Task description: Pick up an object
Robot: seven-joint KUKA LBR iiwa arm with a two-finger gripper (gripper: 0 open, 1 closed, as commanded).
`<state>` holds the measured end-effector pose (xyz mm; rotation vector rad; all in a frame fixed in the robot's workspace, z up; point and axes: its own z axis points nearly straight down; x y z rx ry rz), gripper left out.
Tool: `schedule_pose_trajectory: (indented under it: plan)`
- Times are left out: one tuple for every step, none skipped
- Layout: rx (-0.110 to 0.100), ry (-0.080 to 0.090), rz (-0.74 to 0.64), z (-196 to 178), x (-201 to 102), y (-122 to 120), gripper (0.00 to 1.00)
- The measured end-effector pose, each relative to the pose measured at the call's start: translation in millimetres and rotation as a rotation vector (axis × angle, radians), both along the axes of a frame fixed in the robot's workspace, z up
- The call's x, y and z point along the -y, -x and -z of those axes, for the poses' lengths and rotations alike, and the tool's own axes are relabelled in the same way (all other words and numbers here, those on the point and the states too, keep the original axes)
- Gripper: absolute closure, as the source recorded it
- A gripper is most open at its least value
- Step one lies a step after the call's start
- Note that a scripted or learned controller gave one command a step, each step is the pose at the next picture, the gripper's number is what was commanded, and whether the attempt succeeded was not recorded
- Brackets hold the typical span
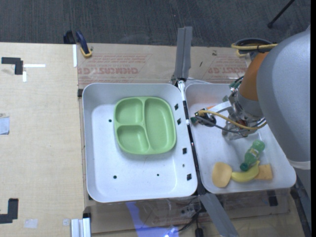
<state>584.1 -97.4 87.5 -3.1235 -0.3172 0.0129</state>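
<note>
The right bin holds a yellow banana, a small green bottle lying just above it, a round yellow-orange piece and a tan block, all clustered at the near edge. My gripper hangs low over the middle of this bin, just up and left of the green bottle. The grey arm and its orange band cover the bin's far right part. Nothing is visibly held.
In the left bin lies a green divided plate. A grey divider bar runs between the bins at the back. Yellow and black cables loop out from the wrist toward the bins' shared wall.
</note>
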Motion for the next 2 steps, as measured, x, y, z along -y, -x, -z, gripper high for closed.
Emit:
schedule_pose_trajectory:
  plan:
    - [0.000,0.001,0.005,-78,47,9,1.00]
    - [0.000,-0.002,0.005,-17,97,94,1.00]
